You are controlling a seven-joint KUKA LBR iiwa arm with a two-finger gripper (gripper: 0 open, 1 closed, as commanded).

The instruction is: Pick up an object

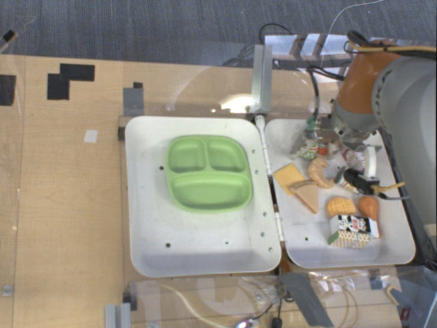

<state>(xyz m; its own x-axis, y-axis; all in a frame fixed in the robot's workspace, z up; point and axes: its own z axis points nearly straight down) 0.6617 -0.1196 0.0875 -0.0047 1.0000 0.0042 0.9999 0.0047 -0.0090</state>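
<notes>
The arm reaches down into the right bin (403,251), near its far edge. The hand (339,144) is low over a pile of small things there, and I cannot tell how it is set. A curly tan croissant (318,171) lies just beside the hand, a little toward the near edge. A yellow cheese wedge (289,176) sits toward the left bin (147,251), which holds a green tray (208,173). The croissant looks like the nearest thing to grab.

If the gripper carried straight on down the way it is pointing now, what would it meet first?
Probably the croissant, which lies just below the gripper among the clutter in the right bin. Depth is hard to judge from this slanted view.
</notes>
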